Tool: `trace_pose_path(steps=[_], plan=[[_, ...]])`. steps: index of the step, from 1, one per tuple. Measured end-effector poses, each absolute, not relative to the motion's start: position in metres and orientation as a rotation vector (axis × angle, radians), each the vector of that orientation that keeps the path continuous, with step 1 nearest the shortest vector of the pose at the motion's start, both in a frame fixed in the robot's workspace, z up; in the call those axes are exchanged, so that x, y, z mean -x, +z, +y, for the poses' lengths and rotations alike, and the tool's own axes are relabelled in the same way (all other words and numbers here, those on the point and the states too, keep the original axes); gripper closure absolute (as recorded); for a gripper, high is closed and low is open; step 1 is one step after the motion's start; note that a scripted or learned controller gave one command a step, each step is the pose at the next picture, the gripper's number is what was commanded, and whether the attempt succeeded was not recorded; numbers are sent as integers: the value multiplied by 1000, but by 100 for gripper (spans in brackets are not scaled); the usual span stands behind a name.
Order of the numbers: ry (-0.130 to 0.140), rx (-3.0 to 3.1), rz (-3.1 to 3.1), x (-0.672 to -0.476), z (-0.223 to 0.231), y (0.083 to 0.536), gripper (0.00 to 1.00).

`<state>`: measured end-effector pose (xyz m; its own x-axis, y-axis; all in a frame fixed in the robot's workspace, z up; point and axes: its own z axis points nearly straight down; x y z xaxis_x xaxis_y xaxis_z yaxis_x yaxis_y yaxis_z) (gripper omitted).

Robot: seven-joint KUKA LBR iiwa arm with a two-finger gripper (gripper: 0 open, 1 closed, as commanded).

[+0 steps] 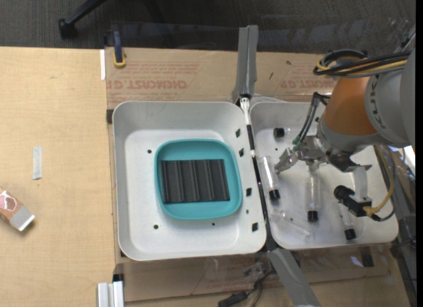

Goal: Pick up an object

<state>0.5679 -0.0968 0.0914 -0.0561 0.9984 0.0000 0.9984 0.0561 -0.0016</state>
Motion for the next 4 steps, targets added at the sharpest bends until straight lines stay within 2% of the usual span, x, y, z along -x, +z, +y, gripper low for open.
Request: trace_pose_path(steps=[1, 2, 3, 4], plan=[[2, 2204, -2237, -529, -143, 128, 0], [-6, 2195, -2257, -498, -156, 93, 0], [-5, 2198, -2253, -498, -156, 101, 100], [4, 2404, -2022, -519, -82, 191, 100]])
